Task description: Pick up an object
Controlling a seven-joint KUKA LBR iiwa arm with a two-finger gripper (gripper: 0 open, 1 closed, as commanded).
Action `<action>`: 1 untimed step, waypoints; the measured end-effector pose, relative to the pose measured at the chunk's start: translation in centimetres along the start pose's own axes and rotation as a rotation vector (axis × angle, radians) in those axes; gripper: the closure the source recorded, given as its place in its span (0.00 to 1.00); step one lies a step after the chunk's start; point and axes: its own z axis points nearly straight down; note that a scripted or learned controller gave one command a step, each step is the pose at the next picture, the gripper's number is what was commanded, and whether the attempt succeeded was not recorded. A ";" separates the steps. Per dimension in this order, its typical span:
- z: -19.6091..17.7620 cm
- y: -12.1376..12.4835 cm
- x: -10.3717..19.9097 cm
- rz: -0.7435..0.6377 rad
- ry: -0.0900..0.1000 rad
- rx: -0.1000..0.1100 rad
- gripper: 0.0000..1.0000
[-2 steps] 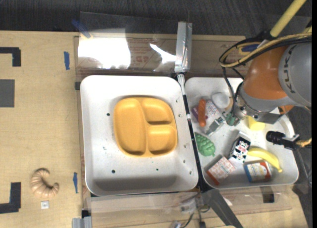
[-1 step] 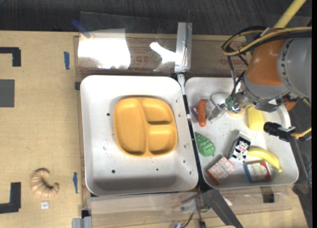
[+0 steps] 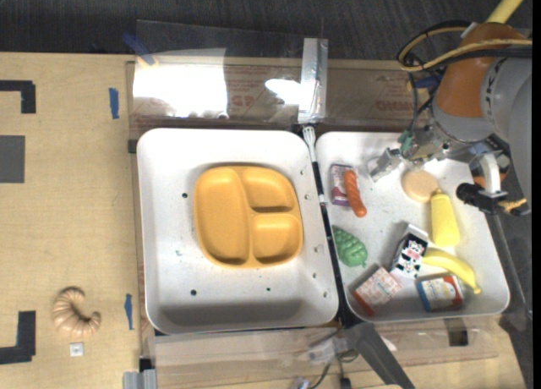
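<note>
We judge the task to be at an early stage: nothing is lifted yet, and every object we can see lies on the floor of a bin. The gripper (image 3: 390, 159) hangs low over the far part of the right bin (image 3: 499, 294), reaching in from the right under the grey arm (image 3: 507, 95) with its orange band. Its fingers look slightly parted with nothing between them, so we read it as open and carrying nothing, though the fingers are small and partly glinting.

The nearest candidates lie just beside it. The pale round disc (image 3: 419, 184) sits just right of and a little nearer than the fingertips, close but apart from them. The orange carrot (image 3: 355, 194) lies to the left of the gripper, next to a small packet (image 3: 339, 184) by the bin's left wall. Further toward the near edge are the yellow bottle (image 3: 444, 220), the banana (image 3: 452, 267), the green toy (image 3: 350, 246), the black and white carton (image 3: 411, 254), a small can (image 3: 439, 292) and a red and white packet (image 3: 378, 287), all well apart from the gripper.

The left bin (image 3: 161, 294) holds a yellow divided tray (image 3: 248, 214). On the counter (image 3: 59, 167) to the left lies a tan curled toy (image 3: 76, 311).

What is left, in our view, is the whole pick: settle over one object, close, and raise it
</note>
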 end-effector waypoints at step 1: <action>1.3 -7.9 -3.5 -0.204 0.001 0.004 0.00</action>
